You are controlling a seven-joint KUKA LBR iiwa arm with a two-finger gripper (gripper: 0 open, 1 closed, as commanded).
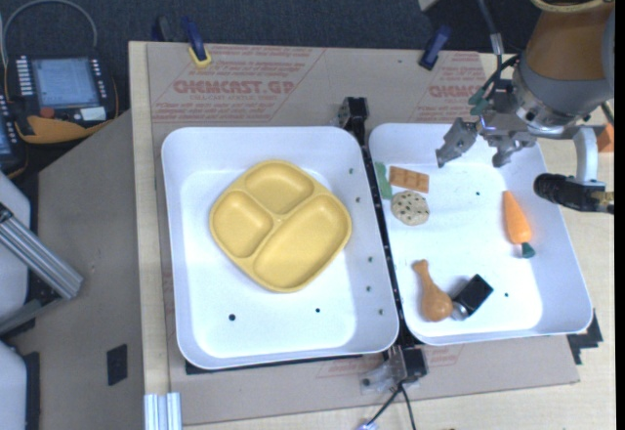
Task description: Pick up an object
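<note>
The grey arm's two-finger claw (479, 150) hangs spread wide and holding nothing over the right white bin (562, 311), near a rectangular orange wafer (408, 179) and a round speckled cookie (410, 209).

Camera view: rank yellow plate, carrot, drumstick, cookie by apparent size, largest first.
1. yellow plate, by far
2. carrot and drumstick: look about alike, can't rank
3. cookie

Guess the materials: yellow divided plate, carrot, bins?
Yellow divided plate: likely moulded plastic, matte, uniform colour, soft rounded ridges. Carrot: probably plastic toy food, smooth flat orange. Bins: thin white plastic by the look, slightly glossy, rounded corners.
</note>
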